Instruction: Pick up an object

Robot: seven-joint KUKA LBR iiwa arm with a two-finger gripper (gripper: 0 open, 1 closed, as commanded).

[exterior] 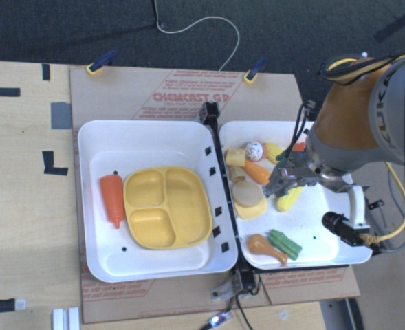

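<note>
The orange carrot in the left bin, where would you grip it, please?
Grip the carrot across its middle, coming straight down from above. It lies flat and lengthwise between the bin wall and the yellow plate, so set the fingers at its ends' axis, closing across its narrow width.

Only readable text I see: red print on the cardboard sheet [188, 95] under the bins, upside down from this camera, roughly "CHEMCAST GP" in the large line (last letters uncertain). Smaller red lines above it are too blurred to read. Dark letters on my arm [388, 115] are cut off, illegible.
</note>
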